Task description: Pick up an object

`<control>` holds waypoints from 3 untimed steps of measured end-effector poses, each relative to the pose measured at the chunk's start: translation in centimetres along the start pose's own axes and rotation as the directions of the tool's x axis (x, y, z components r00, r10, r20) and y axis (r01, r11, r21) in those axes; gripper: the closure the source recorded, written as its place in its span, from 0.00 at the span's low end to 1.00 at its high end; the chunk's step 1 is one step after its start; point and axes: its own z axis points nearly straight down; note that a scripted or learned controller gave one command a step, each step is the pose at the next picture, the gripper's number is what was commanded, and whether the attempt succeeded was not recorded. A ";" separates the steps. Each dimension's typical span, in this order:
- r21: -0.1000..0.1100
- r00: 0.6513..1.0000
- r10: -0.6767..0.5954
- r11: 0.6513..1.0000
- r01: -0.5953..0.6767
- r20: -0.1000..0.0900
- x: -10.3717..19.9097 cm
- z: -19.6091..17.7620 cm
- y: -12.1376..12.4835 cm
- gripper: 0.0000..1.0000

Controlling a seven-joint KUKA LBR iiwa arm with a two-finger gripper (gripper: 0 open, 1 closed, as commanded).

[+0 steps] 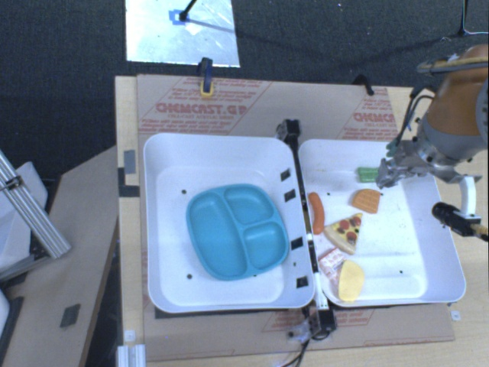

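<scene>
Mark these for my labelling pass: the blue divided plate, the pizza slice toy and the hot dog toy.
blue divided plate (237, 232): camera view, the ridge where its compartments meet.
pizza slice toy (345, 232): camera view, middle of the topped face.
hot dog toy (316, 212): camera view, mid-length of the sausage.

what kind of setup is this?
Probably a robotics lab pick-test bench: two shallow white bins clamped on cardboard, plastic toy food like a pizza slice, a blue divided tray.

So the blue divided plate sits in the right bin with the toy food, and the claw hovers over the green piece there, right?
Not quite. The camera view shows the blue divided plate alone in the left bin. The toy food lies in the right bin, where the claw does hover by the green piece.
</scene>
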 end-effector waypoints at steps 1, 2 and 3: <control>-0.004 1.000 -0.003 1.000 0.003 0.002 -0.2 -6.5 0.4 1.00; -0.001 1.000 -0.004 1.000 0.004 0.001 -0.2 -9.9 0.6 1.00; 0.005 1.000 -0.007 1.000 0.007 -0.002 5.0 -8.0 -0.2 1.00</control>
